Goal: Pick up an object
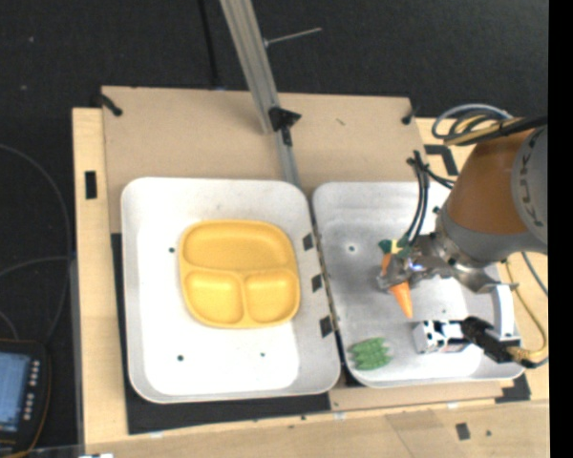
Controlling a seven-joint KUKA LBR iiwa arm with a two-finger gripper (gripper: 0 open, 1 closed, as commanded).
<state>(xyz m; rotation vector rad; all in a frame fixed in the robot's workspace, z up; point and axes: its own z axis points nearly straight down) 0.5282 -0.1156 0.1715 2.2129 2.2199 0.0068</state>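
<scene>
Two white bins lay on the worktop; the yellow tray filled the left. In the right, the jaws hovered touching the orange carrot, their spread impossible to tell. Closing off-centre could squirt it away.

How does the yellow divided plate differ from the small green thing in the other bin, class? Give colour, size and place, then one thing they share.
Colour: the yellow plate is yellow; the green thing is green.
Size: the yellow plate is far larger than the green thing.
Place: the yellow plate lies mid-way in the left bin; the green thing lies near the front edge of the right bin.
Shared: both rest on a white bin floor.
</scene>
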